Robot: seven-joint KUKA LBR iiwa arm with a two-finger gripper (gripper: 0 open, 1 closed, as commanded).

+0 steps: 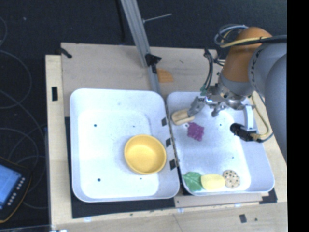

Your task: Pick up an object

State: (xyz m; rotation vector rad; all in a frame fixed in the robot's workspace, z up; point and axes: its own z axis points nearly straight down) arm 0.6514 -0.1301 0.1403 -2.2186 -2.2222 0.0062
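My gripper (203, 112) hangs over the far left part of the right bin (251, 166), its two fingers spread apart and open, nothing between them. A tan oblong piece (179, 117) lies just left of the left fingertip (192, 111), close to or touching it. A purple block (195, 131) sits on the bin floor a little in front of the gripper. Along the near wall of the same bin lie a green piece (192, 180), a yellow lemon-like piece (212, 181) and a speckled cookie (231, 179).
A yellow bowl (145, 153) stands in the left bin (96, 129), near its right wall. A grey metal bar (137, 33) slants down from the back to the divide between the bins. A black cable clip (241, 130) hangs right of the gripper.
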